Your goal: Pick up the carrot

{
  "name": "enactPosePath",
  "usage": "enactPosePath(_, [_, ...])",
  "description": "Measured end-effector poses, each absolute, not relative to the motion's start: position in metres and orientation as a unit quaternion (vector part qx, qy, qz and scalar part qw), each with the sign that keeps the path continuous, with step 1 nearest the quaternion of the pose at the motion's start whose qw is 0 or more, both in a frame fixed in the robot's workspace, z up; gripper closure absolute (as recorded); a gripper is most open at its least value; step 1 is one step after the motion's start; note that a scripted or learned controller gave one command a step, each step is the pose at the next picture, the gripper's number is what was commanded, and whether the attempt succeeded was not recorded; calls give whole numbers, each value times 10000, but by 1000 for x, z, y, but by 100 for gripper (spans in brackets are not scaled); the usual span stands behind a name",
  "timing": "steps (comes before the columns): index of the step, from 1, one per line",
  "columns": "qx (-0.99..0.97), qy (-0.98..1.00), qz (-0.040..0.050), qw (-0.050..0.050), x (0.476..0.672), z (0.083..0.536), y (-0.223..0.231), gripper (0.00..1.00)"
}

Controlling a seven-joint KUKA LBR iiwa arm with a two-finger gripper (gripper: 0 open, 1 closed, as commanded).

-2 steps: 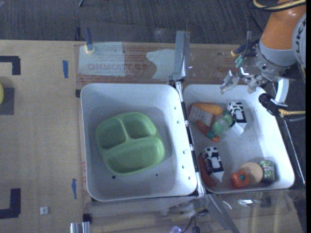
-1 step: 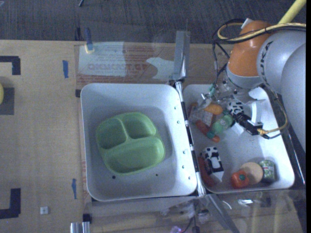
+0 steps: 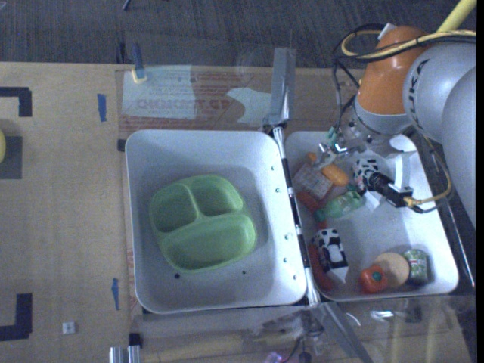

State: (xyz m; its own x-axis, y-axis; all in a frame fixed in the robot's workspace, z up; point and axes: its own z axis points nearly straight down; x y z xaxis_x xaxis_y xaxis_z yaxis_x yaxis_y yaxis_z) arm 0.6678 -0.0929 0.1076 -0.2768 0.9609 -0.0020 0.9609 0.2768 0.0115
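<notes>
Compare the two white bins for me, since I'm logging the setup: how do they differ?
The left bin holds one green divided plate; the right bin holds many small items, among them the carrot. The gripper is over the right bin, not the left bin. Both are shallow, white and square-ish.

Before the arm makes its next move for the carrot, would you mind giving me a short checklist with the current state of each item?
1. Carrot visible in the right bin: ok.
2. Gripper close above the carrot: ok.
3. Carrot between the gripper's fingers: cannot tell.
4. Carrot free of neighbours: not ok, it lies against a packet and near the green item.
5. Green plate in the left bin, out of the way: ok.
</notes>
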Motion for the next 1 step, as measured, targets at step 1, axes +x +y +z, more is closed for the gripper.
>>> enactPosePath(1, [5945, 8041, 12, 18, 668, 208, -42, 100])
